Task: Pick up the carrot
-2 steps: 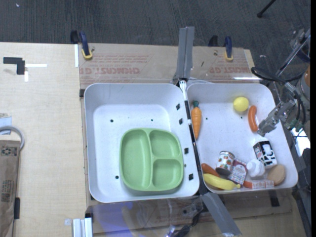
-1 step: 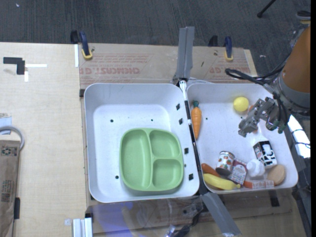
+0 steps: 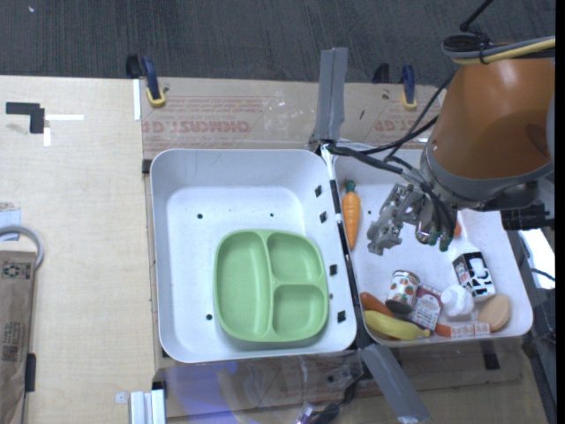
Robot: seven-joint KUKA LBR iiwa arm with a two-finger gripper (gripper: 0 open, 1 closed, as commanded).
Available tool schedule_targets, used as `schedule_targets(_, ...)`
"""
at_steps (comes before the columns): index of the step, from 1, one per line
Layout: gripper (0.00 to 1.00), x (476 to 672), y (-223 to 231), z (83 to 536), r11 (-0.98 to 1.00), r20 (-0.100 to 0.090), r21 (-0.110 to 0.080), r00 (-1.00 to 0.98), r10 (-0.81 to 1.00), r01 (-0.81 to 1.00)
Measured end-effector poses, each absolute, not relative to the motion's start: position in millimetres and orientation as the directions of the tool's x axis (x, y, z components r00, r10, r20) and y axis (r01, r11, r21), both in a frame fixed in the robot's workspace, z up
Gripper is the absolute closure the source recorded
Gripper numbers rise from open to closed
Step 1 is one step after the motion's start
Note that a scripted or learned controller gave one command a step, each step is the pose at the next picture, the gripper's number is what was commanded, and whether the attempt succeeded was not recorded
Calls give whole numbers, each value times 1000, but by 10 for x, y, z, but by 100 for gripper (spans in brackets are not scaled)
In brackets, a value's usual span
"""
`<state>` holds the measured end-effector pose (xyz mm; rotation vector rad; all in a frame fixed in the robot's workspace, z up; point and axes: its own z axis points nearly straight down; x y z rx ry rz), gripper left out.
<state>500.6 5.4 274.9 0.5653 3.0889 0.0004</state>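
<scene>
The carrot [image 3: 351, 216] lies lengthwise against the left wall of the right bin [image 3: 521, 312], green top pointing away. It's probably light, rigid toy plastic, smooth and tapered, so slippery; the thick upper half looks like the safest grab. The gripper [image 3: 402, 226] hovers just right of it, fingers spread, holding nothing.

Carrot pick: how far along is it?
Done: the arm has reached into the right bin, and the gripper hangs over the bin floor. In hand: nothing visible; the carrot lies along the bin's left wall, apart from the gripper and to its left. Left: shift over the carrot, descend, close on it and lift. Banana, jar and other items sit at the bin's near end, away from the carrot.
</scene>
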Motion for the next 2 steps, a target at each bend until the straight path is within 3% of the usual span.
schedule_targets(1,100,4833,660,3280,1000,-6,1,-1000,23,23)
schedule_targets(2,100,4786,1221,3161,985,0,1,-985,-172,-172)
